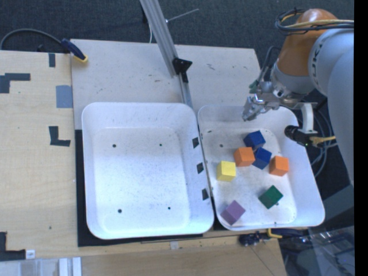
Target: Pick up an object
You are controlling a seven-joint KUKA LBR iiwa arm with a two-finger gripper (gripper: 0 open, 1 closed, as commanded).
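White bins, and my gripper above the right one

White plastic makes up both bins. Starting at the left, the left bin (92,154) shows a speckled floor with a few dark dots on it. A grey metal bar (161,33) slants down from the top edge to the seam between the bins, and its upper end is cut off by the frame.

Next comes the right bin (310,209), where the blocks lie loose. A yellow block (226,170) sits nearest the seam, with a purple block (233,211) below it near the front wall. An orange block (244,156) touches a blue block (262,157), and a second blue block (254,138) lies just above them. Further right sit another orange block (279,165) and a green block (270,196). All of them rest on the bin floor, apart from my fingers.

My gripper (251,113) hangs over the back edge of the right bin, above the upper blue block and clear of it. It points down and to the left. It is small and blurred here, so I cannot tell whether it is spread or closed; nothing shows between its tips. My arm (336,50) reaches in from the right, grey with the orange band above the wrist, and the frame cuts off most of it.
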